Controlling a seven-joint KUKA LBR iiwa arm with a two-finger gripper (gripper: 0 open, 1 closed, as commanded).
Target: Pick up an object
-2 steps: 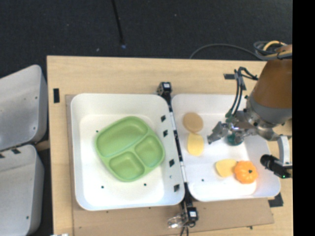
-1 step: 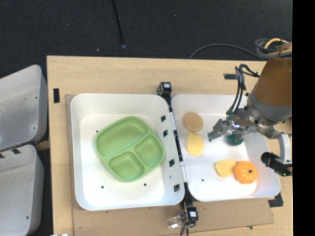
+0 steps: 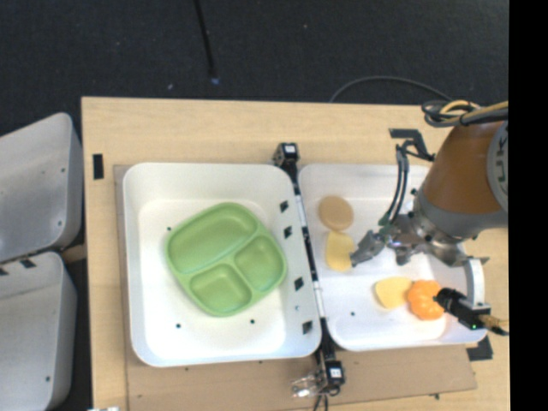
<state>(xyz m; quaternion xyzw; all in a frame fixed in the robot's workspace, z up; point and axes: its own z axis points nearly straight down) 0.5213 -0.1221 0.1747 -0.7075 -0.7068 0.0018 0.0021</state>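
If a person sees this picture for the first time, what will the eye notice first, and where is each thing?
The green tray, with three compartments, lies alone in the left bin and stands out most. Next comes the arm with its orange band, reaching from the right over the right bin. Under it lie four small pieces: a tan disc, a yellow piece, another yellow piece and an orange one touching it.

Arm point(image 3: 467, 174) at right of frame: broad orange band, grey metal wrist below, dark cables looping alongside, dark two-finger gripper point(image 3: 370, 248).
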